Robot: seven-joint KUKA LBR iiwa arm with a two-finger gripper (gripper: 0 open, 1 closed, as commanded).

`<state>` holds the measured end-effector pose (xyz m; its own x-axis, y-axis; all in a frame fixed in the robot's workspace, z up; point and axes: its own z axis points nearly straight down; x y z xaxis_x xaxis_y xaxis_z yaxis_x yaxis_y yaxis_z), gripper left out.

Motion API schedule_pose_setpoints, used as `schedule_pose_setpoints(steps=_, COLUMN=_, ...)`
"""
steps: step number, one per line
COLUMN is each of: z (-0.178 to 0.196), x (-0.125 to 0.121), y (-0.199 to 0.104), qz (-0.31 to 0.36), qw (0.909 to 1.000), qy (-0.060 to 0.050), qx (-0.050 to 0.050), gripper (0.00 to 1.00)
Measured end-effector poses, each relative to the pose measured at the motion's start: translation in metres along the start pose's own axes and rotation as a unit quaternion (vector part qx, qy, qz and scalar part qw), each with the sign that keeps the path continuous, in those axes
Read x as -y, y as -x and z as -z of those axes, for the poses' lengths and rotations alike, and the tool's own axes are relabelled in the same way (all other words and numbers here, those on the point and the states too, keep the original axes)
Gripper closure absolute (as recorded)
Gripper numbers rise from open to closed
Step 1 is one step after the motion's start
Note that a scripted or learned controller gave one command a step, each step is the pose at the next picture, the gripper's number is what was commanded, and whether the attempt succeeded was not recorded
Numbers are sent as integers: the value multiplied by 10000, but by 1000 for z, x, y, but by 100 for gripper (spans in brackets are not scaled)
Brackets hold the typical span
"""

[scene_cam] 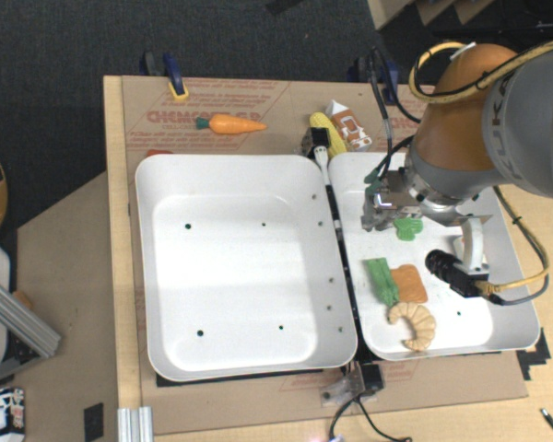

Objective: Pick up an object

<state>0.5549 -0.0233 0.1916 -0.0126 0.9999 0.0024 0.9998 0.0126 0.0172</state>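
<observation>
camera view, right bin (498, 334), croissant (415, 325), green block (382, 281)

Grey arm (525, 118) reaching leftward, orange-banded wrist, pincer (382, 205) lowered

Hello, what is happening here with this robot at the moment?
A grey and orange arm reaches over the right bin, its gripper low beside a small green piece. A green block, an orange piece and a croissant lie nearer the front. A carrot lies on the board behind the left bin.

Croissant (415, 325), wafer (409, 284), stick (382, 281) in right bin (507, 334); carrot (234, 125) behind left bin (166, 339), seemingly on board.
</observation>
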Motion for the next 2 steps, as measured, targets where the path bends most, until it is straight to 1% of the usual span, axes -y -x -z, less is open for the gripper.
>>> schedule_pose_setpoints(steps=1, z=32, x=-33, y=36, qz=-66, qw=10000, qy=-49, qx=26, gripper=100)
schedule_pose_setpoints(steps=2, z=24, x=-65, y=78, qz=-76, qw=9999, qy=-65, qx=31, gripper=100)
